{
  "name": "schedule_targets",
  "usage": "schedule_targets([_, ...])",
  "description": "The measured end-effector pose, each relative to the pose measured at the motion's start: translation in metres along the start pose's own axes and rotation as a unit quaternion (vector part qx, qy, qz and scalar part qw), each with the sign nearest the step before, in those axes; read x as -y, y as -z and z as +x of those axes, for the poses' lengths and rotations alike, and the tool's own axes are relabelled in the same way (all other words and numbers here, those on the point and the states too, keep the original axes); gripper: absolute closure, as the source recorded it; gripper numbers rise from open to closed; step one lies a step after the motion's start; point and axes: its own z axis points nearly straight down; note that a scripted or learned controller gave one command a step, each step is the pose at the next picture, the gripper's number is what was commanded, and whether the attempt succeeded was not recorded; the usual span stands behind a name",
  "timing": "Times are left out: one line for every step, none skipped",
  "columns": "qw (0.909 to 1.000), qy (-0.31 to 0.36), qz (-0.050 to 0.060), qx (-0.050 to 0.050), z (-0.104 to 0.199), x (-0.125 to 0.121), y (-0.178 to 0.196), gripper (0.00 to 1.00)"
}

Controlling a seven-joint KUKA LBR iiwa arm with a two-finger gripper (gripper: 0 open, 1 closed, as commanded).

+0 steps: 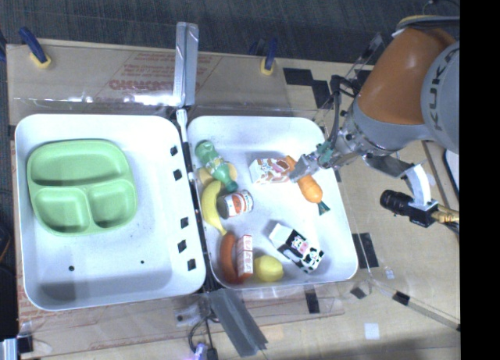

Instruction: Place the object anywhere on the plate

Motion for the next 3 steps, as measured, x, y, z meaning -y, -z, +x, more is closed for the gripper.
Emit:
schedule_targets([0.9997,-0.022,0.002,-0.001,0.082,-0.024,-0.059,1.0])
schedule_targets([1.0,-0.009,0.001,0.0,0.183,-0.063,-0.059,1.0])
schedule_targets([0.9987,0.05,0.002,-0.001,0.238,-0.136,-0.07,1.0])
